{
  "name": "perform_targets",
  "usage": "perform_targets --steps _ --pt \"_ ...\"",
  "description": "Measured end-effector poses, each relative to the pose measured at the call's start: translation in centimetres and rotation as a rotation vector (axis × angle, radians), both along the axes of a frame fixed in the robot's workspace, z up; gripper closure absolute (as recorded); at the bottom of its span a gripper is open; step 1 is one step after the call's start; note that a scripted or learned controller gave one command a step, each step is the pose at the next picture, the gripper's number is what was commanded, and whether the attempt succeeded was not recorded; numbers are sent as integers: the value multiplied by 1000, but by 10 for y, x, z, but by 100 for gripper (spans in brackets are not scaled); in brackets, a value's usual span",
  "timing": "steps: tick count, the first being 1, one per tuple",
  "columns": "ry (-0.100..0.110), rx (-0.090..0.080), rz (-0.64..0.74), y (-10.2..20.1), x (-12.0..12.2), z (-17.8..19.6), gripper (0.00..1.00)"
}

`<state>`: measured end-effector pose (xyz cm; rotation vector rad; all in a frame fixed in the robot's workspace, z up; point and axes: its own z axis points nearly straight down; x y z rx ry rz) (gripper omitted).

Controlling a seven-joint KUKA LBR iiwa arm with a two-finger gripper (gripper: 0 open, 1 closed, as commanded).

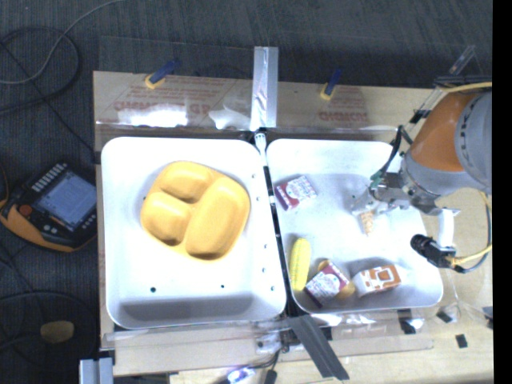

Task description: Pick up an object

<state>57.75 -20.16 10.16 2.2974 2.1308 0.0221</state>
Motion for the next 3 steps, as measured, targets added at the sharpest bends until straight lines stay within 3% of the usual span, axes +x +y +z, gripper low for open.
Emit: perform_targets --steps 1,2,3 --pt "17 -8 184 23 -10 47 100" --pt "17 -5 195 84 -8 91 100" --pt "16 -6 94 40 -26 127 100"
